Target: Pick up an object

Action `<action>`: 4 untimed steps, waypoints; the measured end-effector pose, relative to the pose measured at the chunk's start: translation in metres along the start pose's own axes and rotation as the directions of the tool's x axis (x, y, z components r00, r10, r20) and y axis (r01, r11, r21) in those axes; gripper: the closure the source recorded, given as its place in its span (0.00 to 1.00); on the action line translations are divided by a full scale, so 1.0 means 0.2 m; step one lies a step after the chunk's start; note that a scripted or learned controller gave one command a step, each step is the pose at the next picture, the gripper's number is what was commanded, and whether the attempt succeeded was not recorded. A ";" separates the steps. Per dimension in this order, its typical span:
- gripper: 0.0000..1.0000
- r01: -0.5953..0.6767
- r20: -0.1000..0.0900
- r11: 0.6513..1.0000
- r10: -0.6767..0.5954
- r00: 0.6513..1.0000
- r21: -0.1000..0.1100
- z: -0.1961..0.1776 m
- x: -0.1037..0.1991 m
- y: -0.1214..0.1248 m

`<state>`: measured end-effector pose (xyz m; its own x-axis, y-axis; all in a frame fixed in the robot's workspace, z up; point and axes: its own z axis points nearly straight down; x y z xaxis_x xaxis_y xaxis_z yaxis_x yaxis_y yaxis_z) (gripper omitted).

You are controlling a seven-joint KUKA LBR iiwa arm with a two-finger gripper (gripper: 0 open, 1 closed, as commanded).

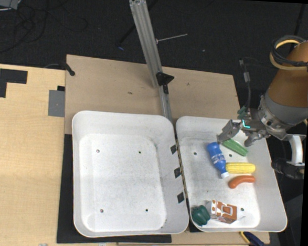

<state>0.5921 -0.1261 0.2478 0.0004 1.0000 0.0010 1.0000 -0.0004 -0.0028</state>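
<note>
Camera view from above, and here's what I've got on my screen: the arm (290, 77) comes in from the right, grey with that orange band, and its top is cut off by the frame edge. The hand (241, 132) hangs over the back part of the right bin (273, 217), right above the green object (235, 147). I can see two grey fingers (228, 131) splayed apart with nothing between them, so it's open and holding nothing as far as I can tell. Whether a fingertip is actually touching the green piece or just hovering, I can't say from this angle.

Stuff in the right bin: a blue bottle (216, 157) lying tilted near the middle, a yellow corn-like thing (241, 167) just beside it, an orange sausage-shaped piece (241, 180) right below that. Down at the front there's a dark green lump (200, 215) touching a small brown-and-white carton (225, 211); the print on it is too small to read.

The left bin (84, 136) sits beside it, clipped together along the shared edge. A metal rail (148, 48) slants across the surface (109, 85) behind the bins.
</note>
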 end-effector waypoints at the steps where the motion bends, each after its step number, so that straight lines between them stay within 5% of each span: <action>1: 0.00 0.000 -0.001 1.000 0.000 1.000 0.007 0.32 0.02 0.01; 3: 0.00 0.000 0.002 1.000 0.000 1.000 -0.003 0.78 0.05 0.05; 4: 1.00 -0.006 0.000 1.000 0.006 1.000 -0.001 0.73 0.04 0.05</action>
<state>0.6010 -0.1174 0.1017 0.0064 1.0000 0.0005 1.0000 -0.0064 -0.0015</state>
